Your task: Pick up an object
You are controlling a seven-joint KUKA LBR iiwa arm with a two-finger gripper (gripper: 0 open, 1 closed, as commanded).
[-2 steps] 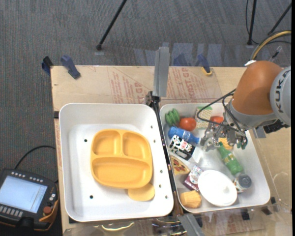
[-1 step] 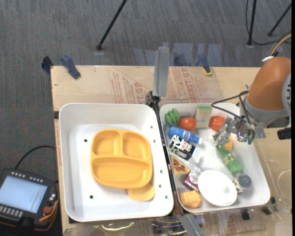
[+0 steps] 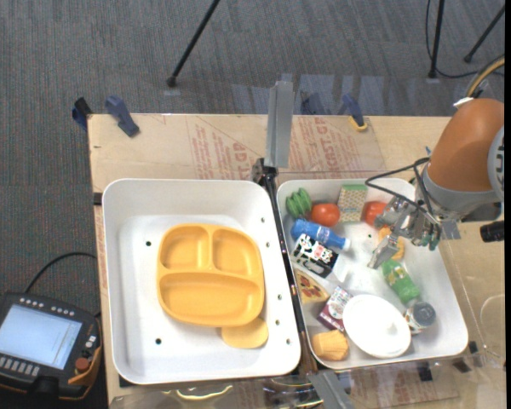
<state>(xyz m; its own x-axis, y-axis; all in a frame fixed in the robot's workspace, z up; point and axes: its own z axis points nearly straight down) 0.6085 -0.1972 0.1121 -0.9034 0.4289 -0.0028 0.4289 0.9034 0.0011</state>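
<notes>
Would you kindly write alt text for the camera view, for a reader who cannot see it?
The arm's claw hovers over the right bin, crowded with small items including a white plate and a blue bottle. The left bin holds a yellow divided tray.

Yellow divided tray (image 3: 211, 274) in a white bin (image 3: 123, 228); red tomato (image 3: 325, 214), blue bottle (image 3: 318, 234), green bottle (image 3: 401, 281).

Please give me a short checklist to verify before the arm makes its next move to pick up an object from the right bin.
1. Claw is above the right bin: ok.
2. Object between the fingers: cannot tell.
3. Target directly below: cannot tell; an orange item and the green bottle are both near.
4. Neighbours leave room: not ok, objects lie crowded.
5. White plate out of the claw's way: ok.
</notes>
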